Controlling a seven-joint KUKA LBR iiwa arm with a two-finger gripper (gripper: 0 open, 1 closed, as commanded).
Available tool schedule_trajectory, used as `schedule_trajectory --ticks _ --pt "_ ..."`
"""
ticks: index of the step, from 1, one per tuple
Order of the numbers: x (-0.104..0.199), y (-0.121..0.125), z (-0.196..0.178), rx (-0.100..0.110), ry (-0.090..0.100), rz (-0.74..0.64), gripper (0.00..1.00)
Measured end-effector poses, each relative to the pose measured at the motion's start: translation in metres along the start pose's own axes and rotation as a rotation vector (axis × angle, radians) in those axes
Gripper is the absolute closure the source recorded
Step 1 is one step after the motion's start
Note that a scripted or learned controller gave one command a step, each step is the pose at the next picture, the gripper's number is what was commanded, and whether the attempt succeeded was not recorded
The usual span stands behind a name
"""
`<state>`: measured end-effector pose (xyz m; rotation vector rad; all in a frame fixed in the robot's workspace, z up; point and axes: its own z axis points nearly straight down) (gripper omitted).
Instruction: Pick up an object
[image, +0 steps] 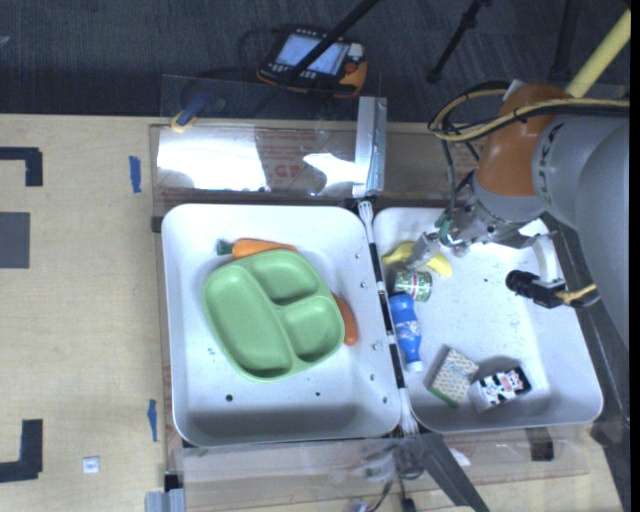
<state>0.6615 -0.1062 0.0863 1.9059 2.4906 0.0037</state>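
From above, the arm (560, 150) reaches in from the right, and its pincer (440, 243) is low in the far left corner of the right bin (560, 400), just at a yellow object (412, 252) and a small can (414, 285). I cannot tell how far the pincer is open. A blue bottle (405, 330) lies near. The left bin (190, 400) holds a green divided plate (272, 312).
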Motion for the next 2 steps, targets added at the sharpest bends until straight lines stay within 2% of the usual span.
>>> schedule_trajectory --ticks 1,2 --pt "0.001 -0.002 -0.009 0.011 0.003 -0.003 1.0" --pt "0.05 0.02 -0.099 0.003 0.002 0.032 1.0"
